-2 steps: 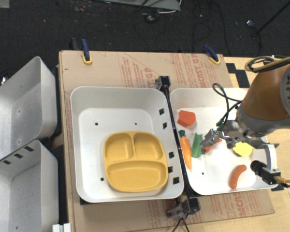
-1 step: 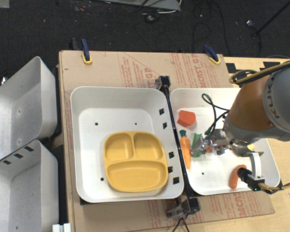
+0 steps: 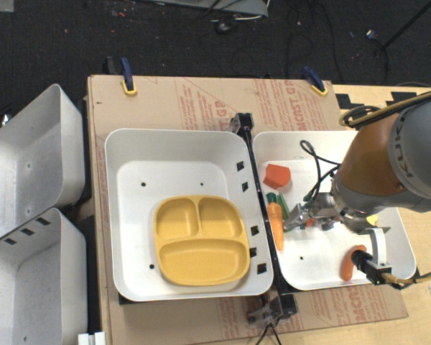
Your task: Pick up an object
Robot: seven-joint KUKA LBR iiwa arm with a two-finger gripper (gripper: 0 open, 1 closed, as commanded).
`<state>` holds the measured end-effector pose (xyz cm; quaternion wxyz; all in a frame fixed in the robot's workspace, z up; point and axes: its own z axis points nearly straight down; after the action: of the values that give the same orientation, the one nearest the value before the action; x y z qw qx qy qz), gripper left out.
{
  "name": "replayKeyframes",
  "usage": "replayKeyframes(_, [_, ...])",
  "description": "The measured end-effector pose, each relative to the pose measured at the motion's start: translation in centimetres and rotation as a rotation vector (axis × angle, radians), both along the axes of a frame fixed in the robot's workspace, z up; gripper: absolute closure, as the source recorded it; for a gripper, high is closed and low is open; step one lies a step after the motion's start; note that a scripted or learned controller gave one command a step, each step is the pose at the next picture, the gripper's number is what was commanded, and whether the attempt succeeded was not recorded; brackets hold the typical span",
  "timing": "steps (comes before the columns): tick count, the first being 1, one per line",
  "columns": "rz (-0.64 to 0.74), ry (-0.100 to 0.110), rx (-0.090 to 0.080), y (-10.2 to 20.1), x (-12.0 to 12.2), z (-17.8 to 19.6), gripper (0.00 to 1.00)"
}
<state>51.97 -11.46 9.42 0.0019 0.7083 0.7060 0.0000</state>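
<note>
The right bin (image 3: 312,268) holds an orange carrot (image 3: 276,227) with a green top, lying along the bin's left wall. An orange-red block (image 3: 277,175) sits behind it. A small red-orange sausage-shaped piece (image 3: 347,264) lies near the front right corner. My gripper (image 3: 297,218) is low in the right bin, just right of the carrot's middle, with the arm's orange band (image 3: 373,160) above it. A small red spot shows at the gripper's tip, and I cannot tell what it is.
The left bin (image 3: 118,192) holds a yellow divided plate (image 3: 201,239). A black divider (image 3: 257,192) runs between the bins. Black cables (image 3: 317,171) hang off the wrist over the right bin. Two spare white bins (image 3: 29,157) stand off the bench at the far left.
</note>
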Motion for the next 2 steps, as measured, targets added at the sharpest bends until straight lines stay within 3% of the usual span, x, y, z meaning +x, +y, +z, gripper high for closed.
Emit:
replayKeyframes(1, [0.000,-0.003,0.002,0.2,0.1,1.0,1.00])
replayKeyframes(2, [0.006,-0.002,0.002,1.0,-0.4,6.4,1.00])
